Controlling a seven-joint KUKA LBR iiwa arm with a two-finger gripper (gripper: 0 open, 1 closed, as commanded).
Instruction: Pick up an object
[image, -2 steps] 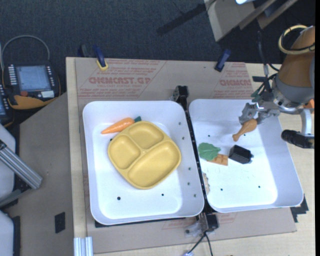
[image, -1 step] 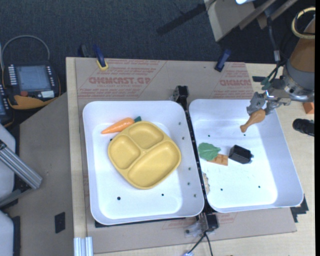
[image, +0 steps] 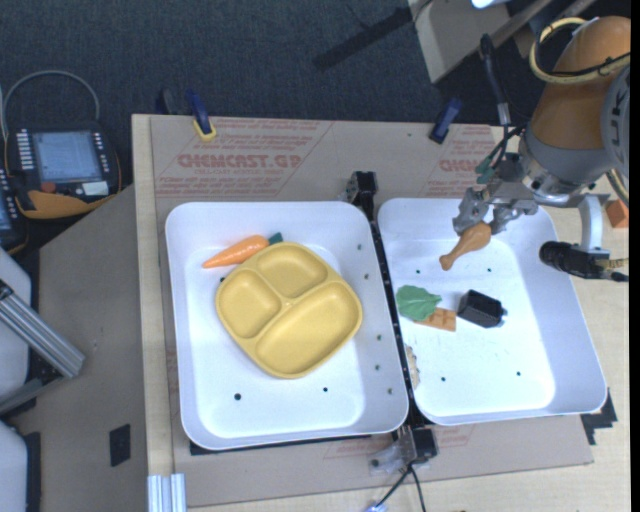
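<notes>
My gripper (image: 480, 222) hangs over the far part of the right bin (image: 560, 385), shut on a tan toy drumstick (image: 466, 246) whose thin end points down and left, clear of the bin floor. Below it in the same bin lie a small black block (image: 481, 309) and a green leaf with an orange piece (image: 425, 305). The left bin (image: 195, 390) holds a yellow divided plate (image: 290, 309) with an orange toy carrot (image: 235, 251) just beyond it.
A black divider rail (image: 388, 300) runs between the two bins. Blue clamps (image: 203, 115) hold the cardboard base at the back. A handheld pendant (image: 62, 165) rests off the bench at the left.
</notes>
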